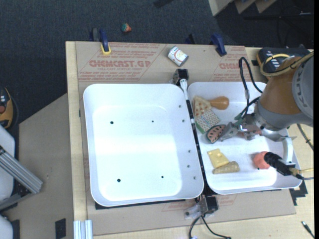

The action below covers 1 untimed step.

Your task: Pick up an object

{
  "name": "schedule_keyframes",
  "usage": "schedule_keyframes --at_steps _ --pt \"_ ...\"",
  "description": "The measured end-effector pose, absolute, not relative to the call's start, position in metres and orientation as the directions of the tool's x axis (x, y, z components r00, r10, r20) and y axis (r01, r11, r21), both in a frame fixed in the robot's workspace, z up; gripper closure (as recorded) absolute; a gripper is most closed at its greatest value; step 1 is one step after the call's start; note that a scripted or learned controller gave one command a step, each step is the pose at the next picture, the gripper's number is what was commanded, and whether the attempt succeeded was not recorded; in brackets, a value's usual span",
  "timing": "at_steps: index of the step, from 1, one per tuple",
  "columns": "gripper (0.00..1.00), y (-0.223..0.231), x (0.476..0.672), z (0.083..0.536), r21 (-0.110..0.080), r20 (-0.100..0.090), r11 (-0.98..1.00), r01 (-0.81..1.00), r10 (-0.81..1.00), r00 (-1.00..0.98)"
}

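Nearest, a yellow cheese wedge point(218, 157) and tan slice point(227, 168) lie in the right bin point(249, 185) beside a red ball point(260, 160). Above, the gripper point(227, 133) pinches the watermelon slice point(216, 132). Farther off, the cardboard point(129, 59) reads "CHEMCAST".

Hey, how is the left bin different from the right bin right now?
The left bin looks larger in this view than the right bin. The left bin's white floor shows only small dark dots, while the right bin holds several small toy items, among them a yellow wedge and a red piece. The arm reaches over the right bin, not the left. Both are shallow, white and round-cornered.
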State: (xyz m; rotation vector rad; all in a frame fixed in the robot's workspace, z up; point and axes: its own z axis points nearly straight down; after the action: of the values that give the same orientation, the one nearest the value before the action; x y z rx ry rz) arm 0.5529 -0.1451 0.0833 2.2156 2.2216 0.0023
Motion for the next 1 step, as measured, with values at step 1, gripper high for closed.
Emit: schedule_keyframes --at_steps 1 --pt "0.00 -0.1602 0.6030 0.0917 0.006 -0.004 0.002 1.000 1.000 -0.002"
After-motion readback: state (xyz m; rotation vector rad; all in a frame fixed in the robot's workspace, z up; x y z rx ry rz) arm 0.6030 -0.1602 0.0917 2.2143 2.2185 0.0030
